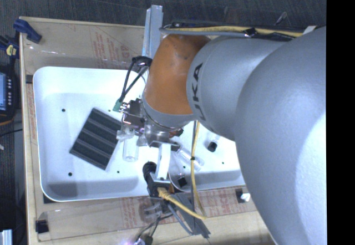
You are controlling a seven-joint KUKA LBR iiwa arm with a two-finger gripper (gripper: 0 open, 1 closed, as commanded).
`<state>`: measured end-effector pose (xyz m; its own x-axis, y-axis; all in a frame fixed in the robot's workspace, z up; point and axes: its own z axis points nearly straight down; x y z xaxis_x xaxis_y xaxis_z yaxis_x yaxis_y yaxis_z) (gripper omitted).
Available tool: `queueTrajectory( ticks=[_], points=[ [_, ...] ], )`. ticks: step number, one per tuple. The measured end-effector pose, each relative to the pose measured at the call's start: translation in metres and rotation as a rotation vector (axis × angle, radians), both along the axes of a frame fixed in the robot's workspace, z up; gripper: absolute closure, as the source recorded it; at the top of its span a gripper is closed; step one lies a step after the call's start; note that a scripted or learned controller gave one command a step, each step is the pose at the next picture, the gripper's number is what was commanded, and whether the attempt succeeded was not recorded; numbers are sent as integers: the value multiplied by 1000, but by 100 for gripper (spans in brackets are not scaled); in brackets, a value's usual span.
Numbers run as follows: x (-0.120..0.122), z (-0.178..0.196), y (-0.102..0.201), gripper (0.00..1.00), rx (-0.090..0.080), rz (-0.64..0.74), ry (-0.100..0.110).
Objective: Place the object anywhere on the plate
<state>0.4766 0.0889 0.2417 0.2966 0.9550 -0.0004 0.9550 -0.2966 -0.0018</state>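
A shallow white plastic bin (50, 127) is set on a brown cardboard-lined bench (83, 39). A dark ribbed rectangular plate (95, 137) is laid tilted in the bin's left half. The large grey robot arm (266, 127) is positioned over the right.

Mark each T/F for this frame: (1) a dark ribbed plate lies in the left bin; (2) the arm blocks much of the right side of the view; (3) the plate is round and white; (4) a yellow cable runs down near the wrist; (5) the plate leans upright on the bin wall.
1. True. The dark ribbed plate lies in the left bin.
2. True. The grey arm covers much of the right side.
3. False. The plate is rectangular and dark, with ridges.
4. True. A yellow cable hangs below the orange band.
5. False. It lies flat on the bin floor, turned at an angle.
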Motion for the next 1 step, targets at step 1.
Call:
queueTrajectory(
  ticks=[1],
  points=[
    [0, 97, -5, 100, 2, 327, -2]
  ],
)
